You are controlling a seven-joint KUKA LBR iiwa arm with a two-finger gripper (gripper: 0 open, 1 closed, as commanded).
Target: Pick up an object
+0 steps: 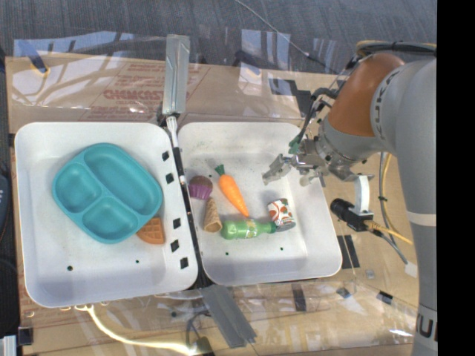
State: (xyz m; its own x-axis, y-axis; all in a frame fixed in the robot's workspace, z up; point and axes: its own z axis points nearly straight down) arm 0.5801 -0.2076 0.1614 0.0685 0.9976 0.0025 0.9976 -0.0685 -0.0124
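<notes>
Left bin (pixel 44 273): teal plate (pixel 107 191), waffle piece (pixel 151 233) at its edge. Right bin (pixel 319 262): purple item (pixel 200 187), cone (pixel 212 215), carrot (pixel 232 191), green bottle (pixel 245 230), small can (pixel 280 213) (on its side). Gripper (pixel 280 170) above the can, jaws spread, holding nothing.

arm (pixel 404 117): grey casing | orange band above wrist | gripper (pixel 276 170): metal | thin black cables

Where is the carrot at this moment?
The carrot lies in the right bin, left of centre, between the purple onion and the small can.
</notes>
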